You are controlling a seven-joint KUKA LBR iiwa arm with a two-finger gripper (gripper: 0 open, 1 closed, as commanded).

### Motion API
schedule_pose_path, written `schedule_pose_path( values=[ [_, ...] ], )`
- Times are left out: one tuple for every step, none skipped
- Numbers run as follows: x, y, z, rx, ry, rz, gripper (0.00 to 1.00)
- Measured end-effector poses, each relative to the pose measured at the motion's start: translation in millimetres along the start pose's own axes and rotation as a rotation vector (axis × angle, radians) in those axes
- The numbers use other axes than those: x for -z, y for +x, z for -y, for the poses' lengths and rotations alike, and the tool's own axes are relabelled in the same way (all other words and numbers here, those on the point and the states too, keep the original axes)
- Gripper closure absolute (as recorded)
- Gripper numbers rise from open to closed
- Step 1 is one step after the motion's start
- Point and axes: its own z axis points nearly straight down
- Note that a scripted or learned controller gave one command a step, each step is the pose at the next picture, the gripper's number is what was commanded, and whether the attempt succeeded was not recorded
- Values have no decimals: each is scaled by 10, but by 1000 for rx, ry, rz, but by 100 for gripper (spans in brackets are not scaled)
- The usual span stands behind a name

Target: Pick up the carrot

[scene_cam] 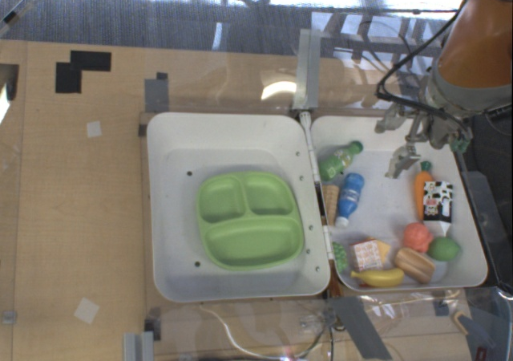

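Camera view: a grey arm with an orange band reaches in from the upper right of the frame, over the right-hand bin.
Claw: the gripper [407,152] hangs in the upper right of the frame above the back part of the right bin [377,128]; whether it is open or closed cannot be told at this size, and nothing shows between its tips.
Carrot: the carrot [422,188] lies just below and right of the claw, near the right bin's right wall, its green top toward the back of the bin and its orange body running toward the bottom of the frame.
Neighbours: a black-and-white carton [438,202] touches the carrot's right side; a blue bottle [349,196] and a green bottle [338,160] lie to the left, apart from it.
Front of bin: a peach [417,236], a green ball [443,249], a bread roll [414,264] and a banana [380,277] crowd the lower right corner.
Left bin: a green divided plate [250,219] sits mid-frame.
Step in hand: by the look of it, the approach; the carrot is not yet grasped.
Next move: likely a short shift toward the lower right, then a descent astride the carrot's body, clear of the carton.
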Motion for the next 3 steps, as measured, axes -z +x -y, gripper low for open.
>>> schedule_pose_path(
  values=[
    [-264,109,705,32,2,-2,0],
    [-1268,-6,844,98,3,7,0],
    [-1282,-178,-26,129,-1,2,0]
  ],
)
